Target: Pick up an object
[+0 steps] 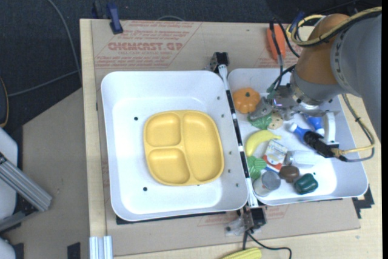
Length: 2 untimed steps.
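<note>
The gripper (280, 107) hangs low in the right bin (348, 182), just right of the pumpkin (245, 100); how wide it stands, or whether it has anything, I cannot tell. Below the pumpkin lie a banana (262, 141), a green block (305, 183) and a brown lump (289, 172), all probably light, smooth, stiff plastic toys. The rounded ones may slip, so I would grasp across the banana's narrow middle; the yellow tray (182, 147) left of the pumpkin looks too broad.

Robotics lab: board-topped bench (182, 39), twin white bins (121, 130), loose cables (36, 9).
</note>
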{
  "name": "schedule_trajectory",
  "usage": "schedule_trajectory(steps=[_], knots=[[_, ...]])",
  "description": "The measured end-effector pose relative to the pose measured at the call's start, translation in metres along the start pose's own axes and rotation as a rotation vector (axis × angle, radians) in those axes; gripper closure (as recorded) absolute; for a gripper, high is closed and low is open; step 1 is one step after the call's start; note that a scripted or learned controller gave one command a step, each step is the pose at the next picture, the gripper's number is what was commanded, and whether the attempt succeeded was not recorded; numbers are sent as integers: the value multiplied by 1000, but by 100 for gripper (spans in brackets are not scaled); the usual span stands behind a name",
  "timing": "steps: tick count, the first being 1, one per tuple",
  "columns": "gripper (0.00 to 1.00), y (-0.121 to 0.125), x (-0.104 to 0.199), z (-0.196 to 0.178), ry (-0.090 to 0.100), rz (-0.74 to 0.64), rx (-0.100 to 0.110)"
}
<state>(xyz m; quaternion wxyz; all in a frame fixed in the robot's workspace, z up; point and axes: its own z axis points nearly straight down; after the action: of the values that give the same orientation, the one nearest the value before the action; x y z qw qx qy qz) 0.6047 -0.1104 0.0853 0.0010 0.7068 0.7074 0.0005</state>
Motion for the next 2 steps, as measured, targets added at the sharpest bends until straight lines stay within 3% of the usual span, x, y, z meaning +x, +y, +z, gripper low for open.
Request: schedule_trajectory(steps=[1,2], knots=[[0,-24,13,0,1,1,2],[0,16,-4,1,1,0,4]])
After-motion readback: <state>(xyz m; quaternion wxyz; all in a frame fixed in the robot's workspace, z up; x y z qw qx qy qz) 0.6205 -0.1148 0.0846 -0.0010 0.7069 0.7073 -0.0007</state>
